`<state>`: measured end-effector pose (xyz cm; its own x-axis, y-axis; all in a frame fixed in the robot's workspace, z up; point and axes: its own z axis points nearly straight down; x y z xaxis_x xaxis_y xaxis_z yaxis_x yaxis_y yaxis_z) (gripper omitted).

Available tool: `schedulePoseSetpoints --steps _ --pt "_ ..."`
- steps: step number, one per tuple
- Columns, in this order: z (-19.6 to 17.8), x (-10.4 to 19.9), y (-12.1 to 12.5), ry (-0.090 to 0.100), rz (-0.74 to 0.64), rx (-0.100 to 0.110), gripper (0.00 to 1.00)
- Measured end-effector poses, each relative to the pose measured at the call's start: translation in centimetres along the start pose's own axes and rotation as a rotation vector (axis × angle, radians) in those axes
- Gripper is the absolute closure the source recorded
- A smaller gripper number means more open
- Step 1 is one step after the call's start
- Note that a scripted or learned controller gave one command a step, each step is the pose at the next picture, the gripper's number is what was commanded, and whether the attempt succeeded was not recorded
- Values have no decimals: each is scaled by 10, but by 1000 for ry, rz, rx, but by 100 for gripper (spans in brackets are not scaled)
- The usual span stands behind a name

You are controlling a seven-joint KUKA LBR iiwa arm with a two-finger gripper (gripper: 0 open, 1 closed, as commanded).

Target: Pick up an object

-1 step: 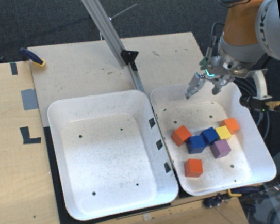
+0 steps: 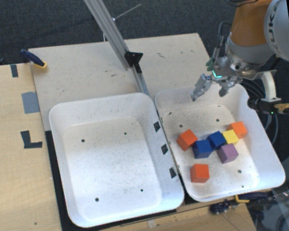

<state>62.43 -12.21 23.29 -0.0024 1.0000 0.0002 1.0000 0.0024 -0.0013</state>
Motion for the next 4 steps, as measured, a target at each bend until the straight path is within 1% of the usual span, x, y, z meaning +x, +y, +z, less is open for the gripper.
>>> schedulePoseSetpoints --steps 1,2,3,4 --pt "44 -3 -3 -1 1 5 0" --pt "90 3 -4 -1 1 5 0" --pt "144 4 -6 -1 1 6 0" --pt "131 5 -4 0 0 1 100"
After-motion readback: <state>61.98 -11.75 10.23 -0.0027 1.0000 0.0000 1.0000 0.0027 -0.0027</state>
